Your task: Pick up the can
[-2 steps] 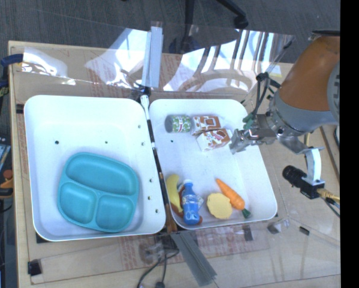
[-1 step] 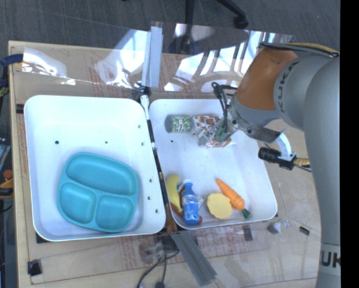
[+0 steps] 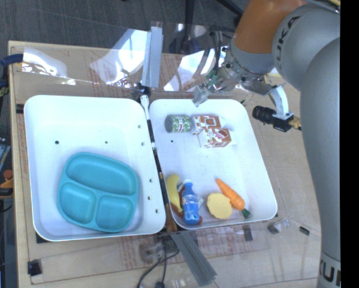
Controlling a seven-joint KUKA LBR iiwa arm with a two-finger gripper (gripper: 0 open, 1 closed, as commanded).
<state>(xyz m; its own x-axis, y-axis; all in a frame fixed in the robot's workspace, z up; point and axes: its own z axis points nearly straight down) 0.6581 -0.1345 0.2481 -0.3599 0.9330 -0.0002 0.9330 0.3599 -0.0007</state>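
Fingers (image 3: 202, 93) above can (image 3: 180, 124), seemingly beside boxes (image 3: 211, 131).

A thick, rounded grey robot arm (image 3: 314, 101) with a glossy orange band (image 3: 260, 23) above its wrist, dark lettering on the casing, a small black cylinder clamped beside it, and a metallic gripper (image 3: 204, 92) at its tip.

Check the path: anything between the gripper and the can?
Nothing visible. The can lies on its side at the far end of the right bin, the gripper hanging above and to its right. The small cartons sit right beside it.
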